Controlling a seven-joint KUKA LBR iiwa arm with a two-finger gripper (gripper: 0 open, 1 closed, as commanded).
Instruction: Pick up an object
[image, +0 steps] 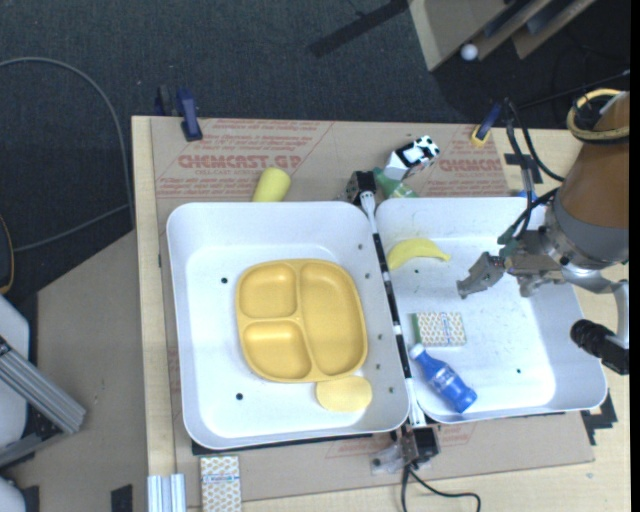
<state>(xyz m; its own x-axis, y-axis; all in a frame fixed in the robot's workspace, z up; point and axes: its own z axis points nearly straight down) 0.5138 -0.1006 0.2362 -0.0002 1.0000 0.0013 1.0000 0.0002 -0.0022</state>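
Hand (497, 272) hovers over the right bin (545, 395), open and gripping nothing. Candidates: banana (417, 253) just left of it, patterned packet (441, 328) and blue bottle (443, 380) nearer the front. Risk: banana sits close to the bin's left wall; fingers may strike it or skid off the curve.

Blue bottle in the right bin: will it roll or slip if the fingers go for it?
The blue bottle lies on its side, so a nudge would probably roll it. It looks like smooth plastic, so possibly slippery. It lies close to the right bin's near-left wall, which may crowd a grasp.
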